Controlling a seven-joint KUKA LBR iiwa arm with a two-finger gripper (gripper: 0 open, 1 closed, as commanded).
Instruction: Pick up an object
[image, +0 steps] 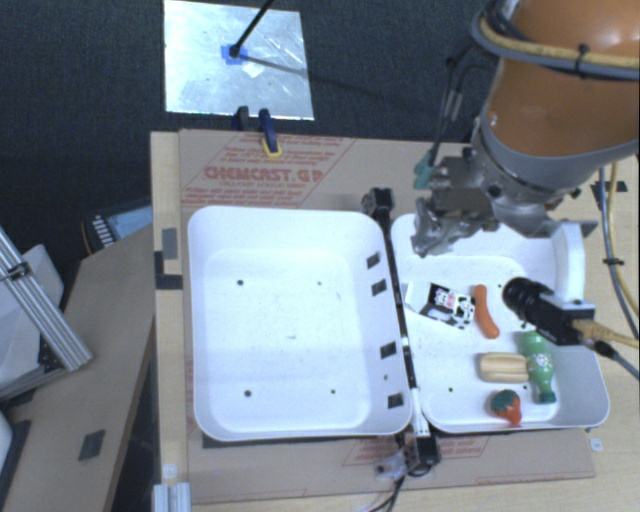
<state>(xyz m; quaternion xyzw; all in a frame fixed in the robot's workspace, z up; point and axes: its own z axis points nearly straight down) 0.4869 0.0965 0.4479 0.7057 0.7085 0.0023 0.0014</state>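
Now, your gripper (432, 238) hangs over the far left corner of the right bin (580, 405), just beside the divider where the two bins meet; from this slanted angle you cannot tell how it is set, and nothing can be seen caught in it.

All your candidates lie in the right bin's near half, well apart from the tool. Closest is a small black-and-white patterned block (450, 304) near the bin's left wall, with an orange carrot-shaped toy (485, 311) just beside it on the right. Nearer the front edge lie a tan bread-roll-shaped toy (503, 367), a green bottle-shaped toy (539, 367) close against it, and a red-and-green tomato-like toy (505, 405) by the front wall. A black cylindrical fitting (535, 304) stands at the right side (it looks like part of the rig, so leave it be).

These look like light plastic play food: stiff, smooth and probably slippery, unlikely to break. Rounded shapes will likely squirt out of a pinch placed off-centre. The carrot seems your best bet: take it across its narrow middle, jaws square to its long axis. The block offers flat faces but sits near the wall and the carrot, so a finger may foul there. The left bin (215, 330) offers you nothing to grasp.
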